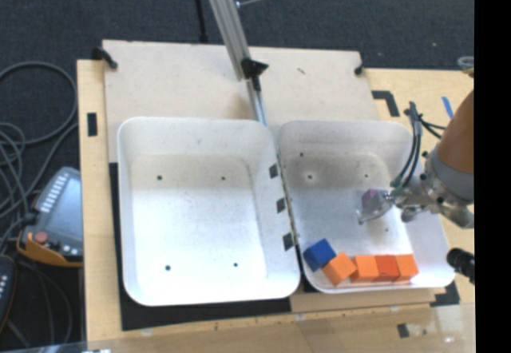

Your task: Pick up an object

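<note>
Blocks, one blue [319, 252] and an orange row [374, 267], lie below-left of the end effector [372, 206]; its opening unclear. Closing here risks grabbing nothing.

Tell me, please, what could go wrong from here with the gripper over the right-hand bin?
1. The gripper sits above bare bin floor, apart from the blue block and the orange blocks, so closing here would likely catch nothing.
2. The orange blocks lie packed in a row against the right bin's near wall, leaving little room for fingers between them.
</note>
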